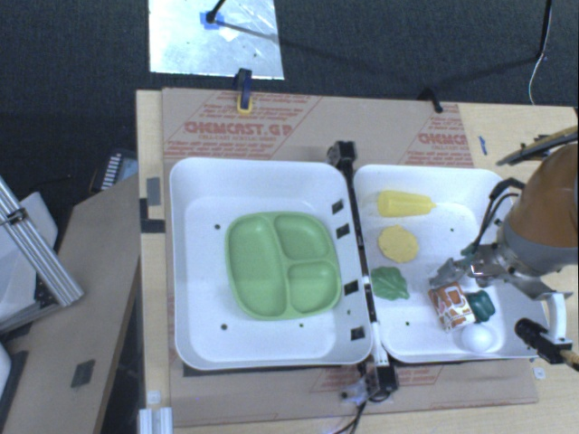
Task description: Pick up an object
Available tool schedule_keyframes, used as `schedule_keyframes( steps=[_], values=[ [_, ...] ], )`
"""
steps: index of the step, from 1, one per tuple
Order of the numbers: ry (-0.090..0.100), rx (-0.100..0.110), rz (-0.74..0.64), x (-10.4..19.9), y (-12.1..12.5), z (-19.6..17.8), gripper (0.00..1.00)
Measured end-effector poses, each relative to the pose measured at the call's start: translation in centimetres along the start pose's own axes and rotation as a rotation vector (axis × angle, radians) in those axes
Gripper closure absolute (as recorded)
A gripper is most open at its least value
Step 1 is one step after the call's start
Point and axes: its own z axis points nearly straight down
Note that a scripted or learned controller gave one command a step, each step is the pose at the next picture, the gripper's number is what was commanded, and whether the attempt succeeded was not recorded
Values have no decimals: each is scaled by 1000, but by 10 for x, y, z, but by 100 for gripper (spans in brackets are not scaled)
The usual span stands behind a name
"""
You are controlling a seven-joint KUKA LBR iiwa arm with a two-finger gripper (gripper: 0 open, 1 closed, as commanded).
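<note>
- Currently, the arm (pixel 543 215) enters from the right edge and bends down over the right bin (pixel 425 177); its orange band sits above the wrist.
- Gripper (pixel 460 278): positioned low over the near right part of the right bin, directly above a small orange-and-white carton (pixel 451 307). Finger state: cannot be determined, as the metal parts blur together at the tip.
- Carton: lies in the right bin, tilted, just beside a dark teal object (pixel 482 306) on its right. No item can be confirmed between the fingers.
- White egg-shaped object (pixel 477 337): rests at the near wall of the right bin, just below the carton.
- Yellow corn cob (pixel 403 204): lies at the far side of the right bin.
- Yellow round piece (pixel 397 242): lies near the bin's middle, left of the gripper.
- Green leafy piece (pixel 390 283): lies near the left wall of the right bin.
- Left bin (pixel 194 188): holds a green divided plate (pixel 279 265) with three compartments.
- Both bins rest on a cardboard sheet (pixel 271 120).
</note>
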Motion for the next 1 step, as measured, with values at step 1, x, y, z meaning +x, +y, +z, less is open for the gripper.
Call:
schedule_keyframes(
  steps=[1],
  values=[
    [2,-6,1,1,2,29,0]
  ],
)
